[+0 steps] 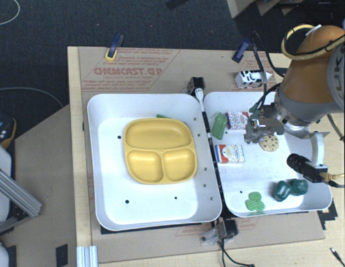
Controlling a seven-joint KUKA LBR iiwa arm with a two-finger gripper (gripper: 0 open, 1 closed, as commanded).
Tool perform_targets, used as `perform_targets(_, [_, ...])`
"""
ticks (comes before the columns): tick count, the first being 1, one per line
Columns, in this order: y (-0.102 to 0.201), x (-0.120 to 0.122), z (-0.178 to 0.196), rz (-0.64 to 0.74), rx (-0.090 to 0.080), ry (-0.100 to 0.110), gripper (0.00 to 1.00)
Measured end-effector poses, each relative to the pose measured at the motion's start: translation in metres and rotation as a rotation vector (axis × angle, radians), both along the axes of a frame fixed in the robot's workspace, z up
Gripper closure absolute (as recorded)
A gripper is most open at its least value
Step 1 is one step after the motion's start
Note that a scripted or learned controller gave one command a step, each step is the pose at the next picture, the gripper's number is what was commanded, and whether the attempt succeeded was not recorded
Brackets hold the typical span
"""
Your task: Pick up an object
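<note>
Cookie (267,143) just beside gripper (254,131); right bin (272,204).

In the right bin lie a tilted green block (218,125) at 10 o'clock, a small printed packet (236,120) beside it, a round speckled cookie (268,143), a red-and-blue carton (228,154) centre-left, a light green ridged piece (254,202) at 6 o'clock, and a dark green toy (289,188) at 5 o'clock.

Glossy yellow plastic divided plate (159,150) in a smooth white plastic bin (106,166); matt brown cardboard-like sheet (133,68) covering the surface; metallic grey hand (256,131).
</note>
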State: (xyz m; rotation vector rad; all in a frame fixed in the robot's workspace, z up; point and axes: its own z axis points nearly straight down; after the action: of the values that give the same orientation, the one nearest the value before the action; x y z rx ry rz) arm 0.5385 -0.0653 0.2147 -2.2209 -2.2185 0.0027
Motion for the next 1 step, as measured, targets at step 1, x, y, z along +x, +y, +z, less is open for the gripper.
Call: perform_targets(1, [-0.0052,0.0067,0.0028,0.001,-0.002,-0.005,1.00])
